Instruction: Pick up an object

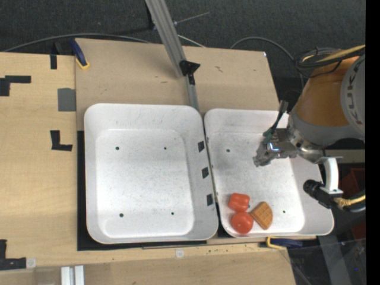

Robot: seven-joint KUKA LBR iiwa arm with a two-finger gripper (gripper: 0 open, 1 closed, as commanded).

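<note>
At the front of the right bin (pixel 309 221), closest to me, I see three small things bunched up together. One red thing (pixel 241 222) sits right at the front wall. Another red thing (pixel 238 202) sits just behind it, and the two look like they touch. A tan thing (pixel 262 215), shaped like a cracker, lies just to the right of them, tilted, and it seems to touch the front red one. A bit further back in the same bin I see the gripper (pixel 262 158). It hangs over the bare white floor near the middle of the bin, well apart from the three things. I see nothing in it. It is small and dark from here, so I cannot tell how it is set. The grey arm (pixel 320 132) with its orange band (pixel 323 97) comes in from the right and covers the right side of that bin. The left bin (pixel 142 165) sits beside it, touching along the middle edge. Behind both bins I see the brown bench (pixel 130 70), and a grey pole (pixel 169 31) slants up from the back of the bins.
</note>
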